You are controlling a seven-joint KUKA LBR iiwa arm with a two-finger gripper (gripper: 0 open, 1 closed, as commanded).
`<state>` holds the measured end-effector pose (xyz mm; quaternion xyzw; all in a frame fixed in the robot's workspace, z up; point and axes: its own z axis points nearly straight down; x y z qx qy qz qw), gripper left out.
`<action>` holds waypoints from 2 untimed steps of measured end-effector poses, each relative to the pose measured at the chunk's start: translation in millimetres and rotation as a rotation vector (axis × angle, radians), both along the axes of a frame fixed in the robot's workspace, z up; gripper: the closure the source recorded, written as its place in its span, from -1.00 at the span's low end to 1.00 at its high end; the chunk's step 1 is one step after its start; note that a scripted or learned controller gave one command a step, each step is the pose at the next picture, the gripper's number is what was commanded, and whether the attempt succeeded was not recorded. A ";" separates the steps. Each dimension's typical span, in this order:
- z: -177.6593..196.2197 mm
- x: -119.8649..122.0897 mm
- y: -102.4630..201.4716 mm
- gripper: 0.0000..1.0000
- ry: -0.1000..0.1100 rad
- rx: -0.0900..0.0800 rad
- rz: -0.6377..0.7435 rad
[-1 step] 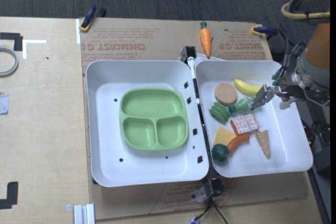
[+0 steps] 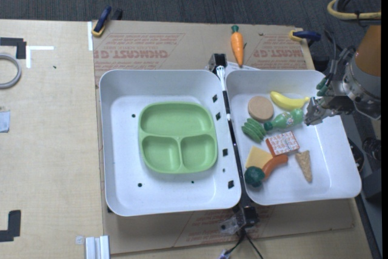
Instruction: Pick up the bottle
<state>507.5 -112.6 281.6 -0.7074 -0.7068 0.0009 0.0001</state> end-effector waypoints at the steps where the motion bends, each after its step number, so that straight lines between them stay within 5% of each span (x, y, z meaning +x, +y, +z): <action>1: -15.5 -30.5 94.6 1.00 0.002 0.000 -0.405; 2: -30.8 -30.4 184.6 1.00 0.002 -0.001 -0.431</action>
